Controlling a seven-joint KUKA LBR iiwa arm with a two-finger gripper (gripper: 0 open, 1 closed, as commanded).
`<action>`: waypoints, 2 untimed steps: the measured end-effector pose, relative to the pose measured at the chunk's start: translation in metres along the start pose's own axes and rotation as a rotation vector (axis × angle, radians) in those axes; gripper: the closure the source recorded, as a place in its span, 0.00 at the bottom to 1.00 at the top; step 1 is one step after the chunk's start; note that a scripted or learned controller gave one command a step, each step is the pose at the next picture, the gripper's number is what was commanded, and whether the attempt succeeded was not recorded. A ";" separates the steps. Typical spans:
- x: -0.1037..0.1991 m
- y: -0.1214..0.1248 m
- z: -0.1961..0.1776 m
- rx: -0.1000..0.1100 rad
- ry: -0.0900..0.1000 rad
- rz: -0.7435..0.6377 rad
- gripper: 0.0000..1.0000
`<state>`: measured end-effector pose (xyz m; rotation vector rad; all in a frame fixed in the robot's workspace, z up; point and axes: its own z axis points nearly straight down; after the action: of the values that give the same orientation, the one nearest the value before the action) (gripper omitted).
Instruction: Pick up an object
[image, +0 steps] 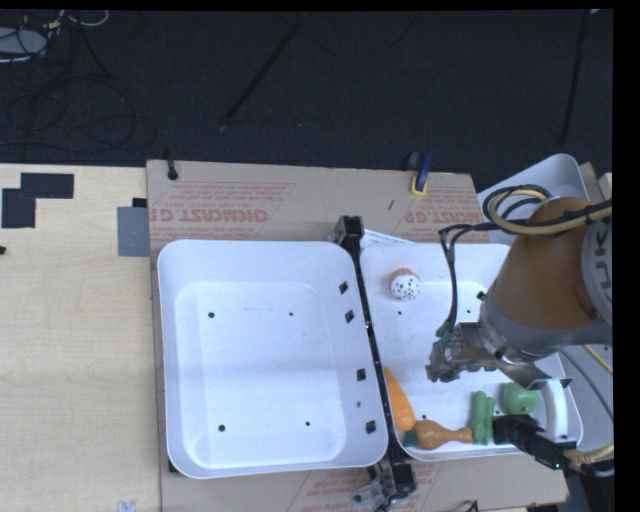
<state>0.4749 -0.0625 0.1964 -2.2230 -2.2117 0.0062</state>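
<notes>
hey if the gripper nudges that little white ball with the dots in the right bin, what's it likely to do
The dotted white ball looks round, so a nudge would probably send it rolling across the right bin floor. It sits apart from the other toys, so likely nothing stops it before a wall. It seems small and probably light; closing fingers could squirt it sideways.

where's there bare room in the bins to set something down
The left bin offers a bare floor from wall to wall. In the right bin, free floor lies around the spotted ball. Its near end is crowded: carrot, orange gourd-shaped toy, green pieces and the gripper.
</notes>
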 end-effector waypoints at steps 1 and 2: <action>0.044 0.000 -0.026 -0.005 0.000 -0.007 1.00; 0.016 0.001 -0.167 -0.019 -0.002 -0.005 1.00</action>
<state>0.4769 -0.0465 0.3638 -2.2281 -2.2286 -0.0126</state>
